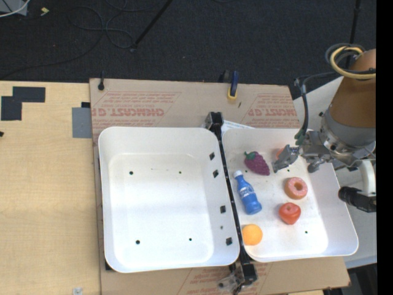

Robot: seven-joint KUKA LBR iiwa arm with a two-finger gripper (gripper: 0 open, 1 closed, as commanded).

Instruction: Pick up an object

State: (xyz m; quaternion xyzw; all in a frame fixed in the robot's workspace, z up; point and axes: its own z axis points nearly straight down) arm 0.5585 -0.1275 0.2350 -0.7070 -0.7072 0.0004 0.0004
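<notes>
Reaching in from the right, the arm (353,112) kept its gripper (286,158) low over the right bin (334,241), just beside the purple grape bunch (257,163) and above the pink donut (296,188); whether its fingers were spread or pressed together I could not tell, and nothing showed between them. In the same bin lay a blue bottle (247,193) near the divider, a red tomato-like fruit (290,212) below the donut, and an orange (252,234) at the lower left corner, while the left bin (116,165) sat alongside.
</notes>
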